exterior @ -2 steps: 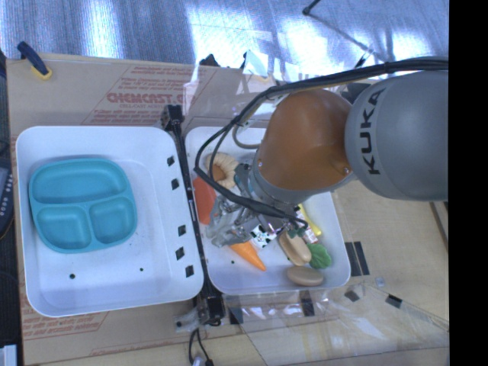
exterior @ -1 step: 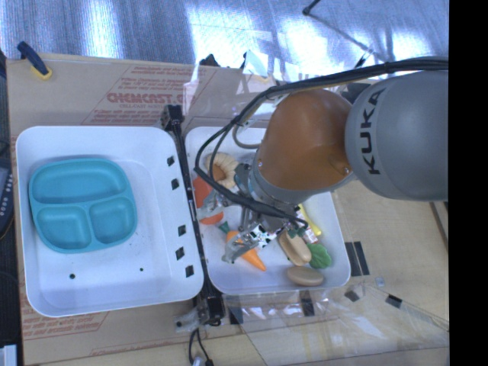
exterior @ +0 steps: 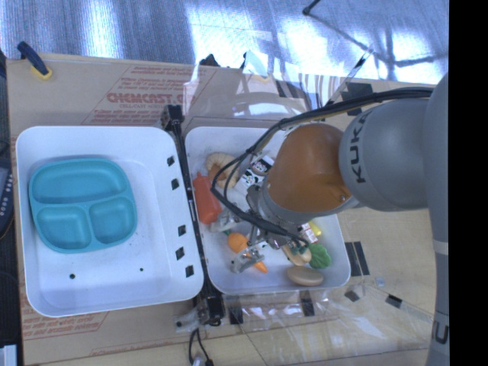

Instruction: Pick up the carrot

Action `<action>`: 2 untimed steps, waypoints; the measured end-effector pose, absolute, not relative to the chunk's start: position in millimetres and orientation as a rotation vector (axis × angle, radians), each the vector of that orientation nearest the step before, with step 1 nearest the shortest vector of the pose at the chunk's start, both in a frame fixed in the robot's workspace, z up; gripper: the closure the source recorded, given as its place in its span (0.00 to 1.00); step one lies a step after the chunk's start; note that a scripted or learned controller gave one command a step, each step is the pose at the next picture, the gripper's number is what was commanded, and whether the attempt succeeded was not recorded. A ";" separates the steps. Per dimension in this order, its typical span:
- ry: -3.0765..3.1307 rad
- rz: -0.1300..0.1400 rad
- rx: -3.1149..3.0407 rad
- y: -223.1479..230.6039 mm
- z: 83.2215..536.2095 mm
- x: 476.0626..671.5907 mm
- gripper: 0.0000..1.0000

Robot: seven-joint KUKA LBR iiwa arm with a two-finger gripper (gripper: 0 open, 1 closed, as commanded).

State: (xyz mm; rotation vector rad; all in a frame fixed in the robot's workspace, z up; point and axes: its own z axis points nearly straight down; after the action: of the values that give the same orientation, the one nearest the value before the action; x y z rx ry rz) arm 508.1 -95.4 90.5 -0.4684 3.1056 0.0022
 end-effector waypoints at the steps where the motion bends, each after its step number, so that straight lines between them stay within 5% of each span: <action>1: 3.105 0.004 -0.481 -93.4 98.8 508.7 1.00; 2: 3.003 0.000 -0.921 -163.6 103.7 501.8 1.00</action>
State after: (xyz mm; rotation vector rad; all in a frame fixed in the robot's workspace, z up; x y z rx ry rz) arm 501.8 -163.6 103.7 -0.9215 3.0025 0.0005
